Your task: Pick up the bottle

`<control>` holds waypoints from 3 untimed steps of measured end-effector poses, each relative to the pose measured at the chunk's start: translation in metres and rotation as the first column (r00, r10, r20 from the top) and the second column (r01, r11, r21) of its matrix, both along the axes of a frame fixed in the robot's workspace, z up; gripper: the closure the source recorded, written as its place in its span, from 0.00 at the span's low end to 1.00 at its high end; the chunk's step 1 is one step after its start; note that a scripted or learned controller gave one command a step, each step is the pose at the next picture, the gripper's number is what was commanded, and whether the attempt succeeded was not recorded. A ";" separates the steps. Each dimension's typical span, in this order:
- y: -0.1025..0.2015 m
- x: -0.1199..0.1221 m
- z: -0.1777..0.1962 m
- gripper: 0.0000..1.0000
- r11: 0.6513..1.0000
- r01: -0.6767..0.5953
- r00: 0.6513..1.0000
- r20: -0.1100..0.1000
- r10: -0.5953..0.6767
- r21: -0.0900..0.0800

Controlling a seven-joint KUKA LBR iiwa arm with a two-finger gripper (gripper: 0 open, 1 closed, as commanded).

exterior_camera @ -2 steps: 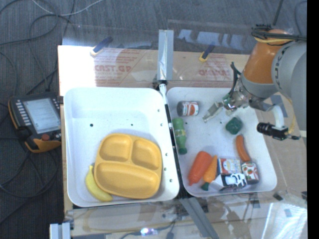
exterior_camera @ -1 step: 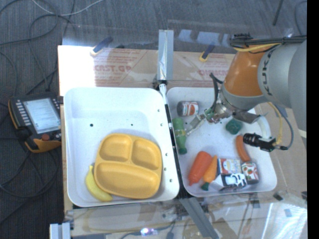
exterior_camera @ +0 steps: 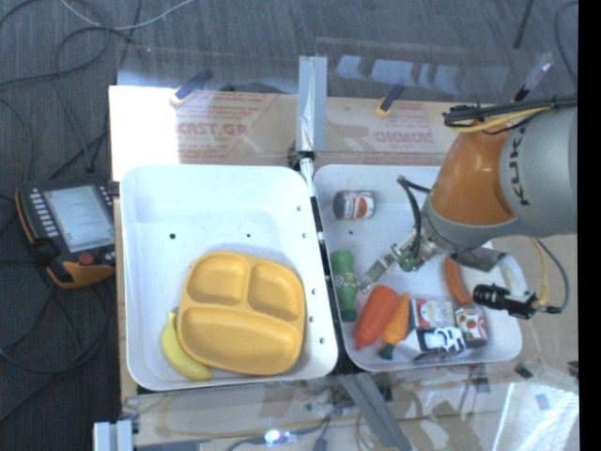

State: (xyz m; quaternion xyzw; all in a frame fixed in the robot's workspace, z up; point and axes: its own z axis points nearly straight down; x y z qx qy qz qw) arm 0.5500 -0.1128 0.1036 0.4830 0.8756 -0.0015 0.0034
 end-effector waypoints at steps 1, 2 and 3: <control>-0.053 -0.038 0.068 0.00 0.983 -0.186 0.983 -0.003 0.186 0.005; -0.017 0.044 0.082 0.00 0.988 -0.157 0.988 -0.003 0.157 0.007; -0.037 0.016 0.002 0.00 0.979 -0.202 0.979 0.001 0.202 0.001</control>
